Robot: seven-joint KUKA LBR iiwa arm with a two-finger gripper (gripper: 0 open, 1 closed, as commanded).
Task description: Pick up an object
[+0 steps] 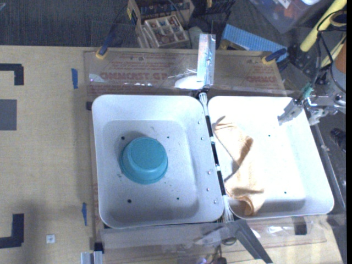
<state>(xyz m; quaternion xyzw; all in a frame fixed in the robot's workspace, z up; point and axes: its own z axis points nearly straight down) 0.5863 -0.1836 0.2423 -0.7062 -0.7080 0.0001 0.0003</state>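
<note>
You have a soft, floppy tan cloth [240, 168] lying at the left side of the right bin [297, 147], easy to pinch at a bunched fold, a light, hard blue bowl [144, 159] upside down mid-left, best grabbed by its rim, and the tool [290, 112] at the right, too small to tell open or closed.

The two bins [110, 114] look like smooth white plastic with a slight sheen, and the bowl [144, 159] in the left one is teal plastic — matt, even in tone. The cloth [242, 172] in the right bin is soft tan fabric, crumpled and dull. The bench [44, 147] looks like pale wood or board — flat and unglossed — and the gripper [294, 110] looks metallic.
</note>
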